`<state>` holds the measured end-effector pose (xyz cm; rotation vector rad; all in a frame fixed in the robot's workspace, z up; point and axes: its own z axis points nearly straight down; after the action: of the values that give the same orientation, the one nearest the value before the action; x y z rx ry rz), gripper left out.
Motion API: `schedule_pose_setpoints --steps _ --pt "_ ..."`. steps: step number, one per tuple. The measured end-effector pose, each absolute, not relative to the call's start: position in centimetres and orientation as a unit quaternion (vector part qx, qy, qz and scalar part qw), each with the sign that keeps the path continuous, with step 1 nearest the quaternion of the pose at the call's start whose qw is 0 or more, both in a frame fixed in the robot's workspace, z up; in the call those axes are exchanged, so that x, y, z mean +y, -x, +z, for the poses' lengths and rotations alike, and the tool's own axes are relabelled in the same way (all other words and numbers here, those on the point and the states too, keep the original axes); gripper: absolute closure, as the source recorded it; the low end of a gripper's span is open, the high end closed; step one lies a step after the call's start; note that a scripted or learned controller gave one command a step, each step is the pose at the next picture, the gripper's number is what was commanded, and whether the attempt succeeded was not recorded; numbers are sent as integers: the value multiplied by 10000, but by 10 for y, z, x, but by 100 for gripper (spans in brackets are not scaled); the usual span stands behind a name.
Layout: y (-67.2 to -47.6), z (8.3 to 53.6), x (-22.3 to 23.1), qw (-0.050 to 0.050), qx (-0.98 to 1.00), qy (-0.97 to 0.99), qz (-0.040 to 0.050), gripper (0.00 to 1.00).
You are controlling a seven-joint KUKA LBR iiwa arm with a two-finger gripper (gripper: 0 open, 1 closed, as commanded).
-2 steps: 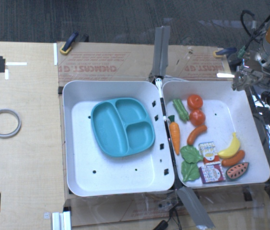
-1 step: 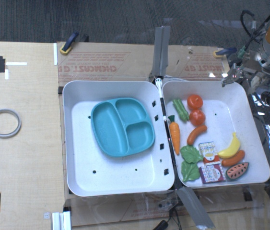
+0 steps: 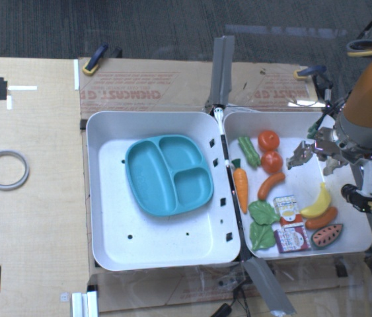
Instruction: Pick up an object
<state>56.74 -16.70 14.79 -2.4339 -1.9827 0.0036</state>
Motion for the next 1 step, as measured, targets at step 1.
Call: schedule_pose_setpoints --steps 1 --pt "-500 91 -120 13 -6290 7774 10 0"
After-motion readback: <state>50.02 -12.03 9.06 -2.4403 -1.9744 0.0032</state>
